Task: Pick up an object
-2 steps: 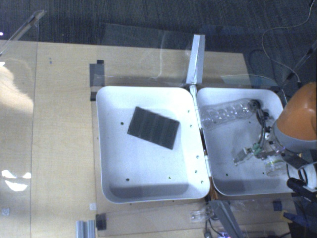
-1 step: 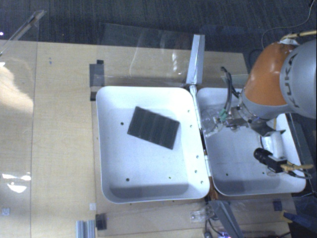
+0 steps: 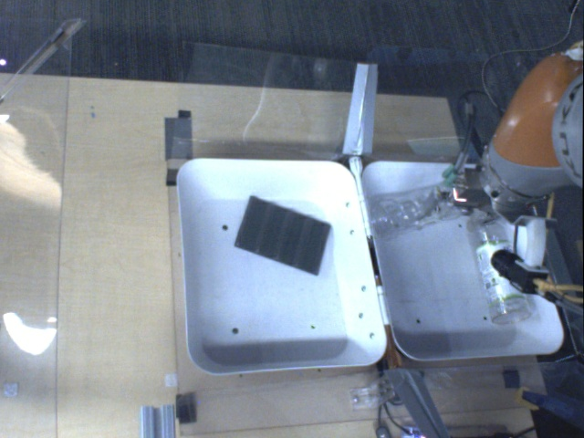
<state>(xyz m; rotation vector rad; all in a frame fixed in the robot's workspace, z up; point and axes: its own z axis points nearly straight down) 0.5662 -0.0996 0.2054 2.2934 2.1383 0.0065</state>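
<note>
1. Worktop (image 3: 100,272): light wood, carrying two shallow white bins side by side, left bin (image 3: 205,336) and right bin (image 3: 429,336), rims touching along the middle.
2. Left bin holds one dark grey flat rectangular pad (image 3: 283,234), lying flat, a bit far of the bin's centre. Long axis runs from far-left to near-right, tilted slightly off the bin's walls. Apart from every wall.
3. Right bin holds a clear plastic bottle (image 3: 497,281) lying on its side close to the right wall. Long axis runs far to near, almost parallel to that wall, near end leaning slightly right. Which end is the cap: cannot tell, too transparent.
4. Crumpled clear plastic piece (image 3: 401,212) in the far-left part of the right bin, near the far wall. Shape is hard to read, no obvious long axis.
5. Arm (image 3: 538,117) comes in from the right, orange band over the right bin's far-right corner, grey wrist below it.
6. Claw (image 3: 470,190) sits low over the far part of the right bin, just right of the crumpled plastic, far of the bottle. Whether it is released or clenched: cannot tell, tips are blocked by the wrist and glare. Nothing visibly between the tips.
7. Black and white fitting (image 3: 525,254) hangs on the arm's near side, overlapping the bottle's right edge in the view; contact unclear.
8. Clear upright panel (image 3: 360,108) stands at the far side where the bins meet.
</note>
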